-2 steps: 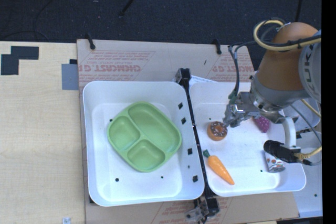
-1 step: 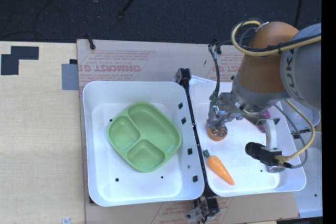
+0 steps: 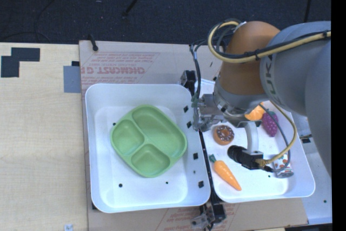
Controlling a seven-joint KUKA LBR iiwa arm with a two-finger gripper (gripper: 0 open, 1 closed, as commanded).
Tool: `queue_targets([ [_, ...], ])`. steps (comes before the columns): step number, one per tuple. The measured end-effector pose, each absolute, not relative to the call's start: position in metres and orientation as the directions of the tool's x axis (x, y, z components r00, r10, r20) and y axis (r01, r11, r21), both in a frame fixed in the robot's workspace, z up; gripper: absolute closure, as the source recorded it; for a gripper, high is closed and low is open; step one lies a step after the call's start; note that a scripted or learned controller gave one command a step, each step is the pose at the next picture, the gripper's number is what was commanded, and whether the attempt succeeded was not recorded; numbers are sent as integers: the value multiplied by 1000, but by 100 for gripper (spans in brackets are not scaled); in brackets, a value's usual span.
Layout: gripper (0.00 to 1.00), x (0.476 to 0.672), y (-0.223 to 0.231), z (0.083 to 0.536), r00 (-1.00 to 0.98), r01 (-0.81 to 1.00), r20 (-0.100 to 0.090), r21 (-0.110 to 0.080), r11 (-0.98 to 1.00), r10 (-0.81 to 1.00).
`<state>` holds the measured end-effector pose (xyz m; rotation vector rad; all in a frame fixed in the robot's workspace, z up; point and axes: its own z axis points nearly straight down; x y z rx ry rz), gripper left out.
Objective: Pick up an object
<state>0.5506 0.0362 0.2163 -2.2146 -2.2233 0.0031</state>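
Camera view, overhead at a slant. The arm [image 3: 292,67] reaches in from the right, with its orange band over the right bin [image 3: 304,187]. The end effector [image 3: 202,116] is low at the seam between the two bins, at the right bin's left wall. Released or clenched: cannot tell, since the wrist covers it from above.

Right bin contents:
- Toy donut [image 3: 223,134] with brown icing, just beside the end effector on its right. Contact between them cannot be judged.
- Carrot [image 3: 227,175], lying flat nearer the front edge with its green tip toward the seam.
- Purple piece [image 3: 270,123] and orange piece [image 3: 254,113], near each other toward the back and partly under the arm. Their kinds are not clear.

Left bin [image 3: 100,96]: a green divided plate [image 3: 148,139] with three compartments lies flat about mid-bin, turned askew.

Both bins rest on cardboard [image 3: 121,65] with red print, on a pale wood surface [image 3: 38,149].
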Motion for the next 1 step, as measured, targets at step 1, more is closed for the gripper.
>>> queue_targets([
  [1, 100, 553, 87, 231, -3, 1000, 0, -3, 3, 1000],
])
